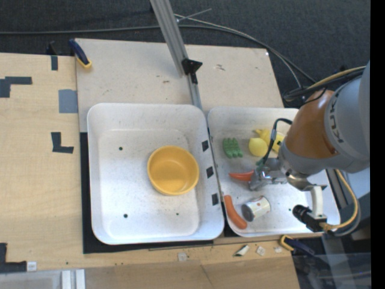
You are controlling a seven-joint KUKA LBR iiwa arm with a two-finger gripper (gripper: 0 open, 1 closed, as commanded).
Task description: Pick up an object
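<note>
While the arm (319, 131) reaches in from the right, its gripper (262, 178) sits low over the middle of the right bin (283, 217). Whether it is clenched or released can't be told from this angle; nothing is clearly seen in its grasp. A red piece (242, 176) lies just beside the gripper on its left, touching or nearly so, can't tell which. A yellow piece (260, 145) is near the gripper on the far side, partly behind a black cable. A green piece (232, 147) lies left of the yellow one, near the bin's left wall. A small can (256, 208) lies on its side in front of the gripper, apart from it. An orange piece (234, 213) lies left of the can, along the front-left corner. The left bin (120, 179) holds a yellow bowl (173, 170), upright, right of centre, well apart from the gripper. A grey pole (171, 29) slants down to the gap between the bins.
</note>
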